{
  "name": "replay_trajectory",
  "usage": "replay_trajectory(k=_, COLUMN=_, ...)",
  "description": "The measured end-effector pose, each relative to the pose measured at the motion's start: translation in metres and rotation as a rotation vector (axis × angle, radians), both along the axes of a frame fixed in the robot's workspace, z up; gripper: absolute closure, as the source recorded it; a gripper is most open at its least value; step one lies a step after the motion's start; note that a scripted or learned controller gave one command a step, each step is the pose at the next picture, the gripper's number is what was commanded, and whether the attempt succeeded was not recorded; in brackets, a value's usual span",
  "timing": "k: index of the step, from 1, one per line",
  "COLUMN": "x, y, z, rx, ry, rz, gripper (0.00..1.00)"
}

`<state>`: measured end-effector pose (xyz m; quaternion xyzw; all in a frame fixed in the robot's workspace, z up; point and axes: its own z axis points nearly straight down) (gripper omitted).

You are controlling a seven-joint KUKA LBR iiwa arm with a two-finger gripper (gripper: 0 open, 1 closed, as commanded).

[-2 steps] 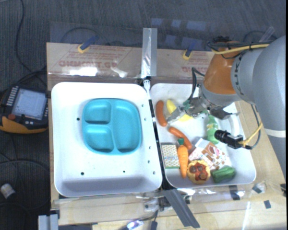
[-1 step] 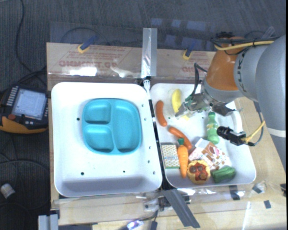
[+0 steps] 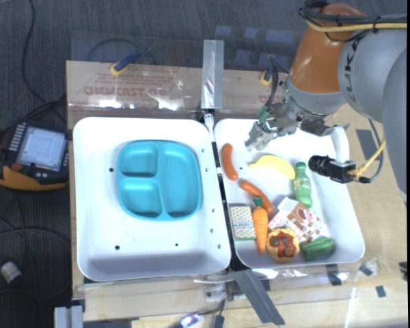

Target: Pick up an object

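Observation:
My gripper point(image 3: 262, 132) hangs over the back of the right bin point(image 3: 342, 183), its fingers spread and nothing between them. Just in front of it lie a yellow banana point(image 3: 273, 165) and a red sausage point(image 3: 227, 161). Further forward are a green bottle point(image 3: 302, 183), an orange carrot point(image 3: 260, 227), a second sausage point(image 3: 255, 190), a small checkered packet point(image 3: 241, 222), a red-and-white snack packet point(image 3: 297, 219), a pizza slice toy point(image 3: 281, 244) and a green pepper point(image 3: 318, 248).
The left bin point(image 3: 96, 203) holds a blue divided plate point(image 3: 158, 179). A ridge point(image 3: 217, 183) separates the two bins. A black camera part point(image 3: 328, 167) sticks out from the arm over the right bin. A handheld controller point(image 3: 34, 156) lies on the floor at left.

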<state>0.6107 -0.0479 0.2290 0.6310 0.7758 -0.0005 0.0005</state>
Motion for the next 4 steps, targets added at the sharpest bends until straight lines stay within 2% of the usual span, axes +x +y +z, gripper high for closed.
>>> replay_trajectory(k=1, x=-0.006, y=0.012, z=0.027, rx=0.002, ry=0.001, rz=0.009, gripper=1.00)
replay_trajectory(k=2, x=-0.029, y=-0.073, z=0.081, rx=-0.003, ry=-0.001, rz=0.133, gripper=1.00)
replay_trajectory(k=3, x=-0.029, y=-0.073, z=0.081, rx=-0.004, ry=-0.001, rz=0.133, gripper=0.00)
replay_trajectory(k=4, x=-0.020, y=-0.110, z=-0.005, rx=-0.003, ry=0.003, rz=0.044, gripper=0.00)
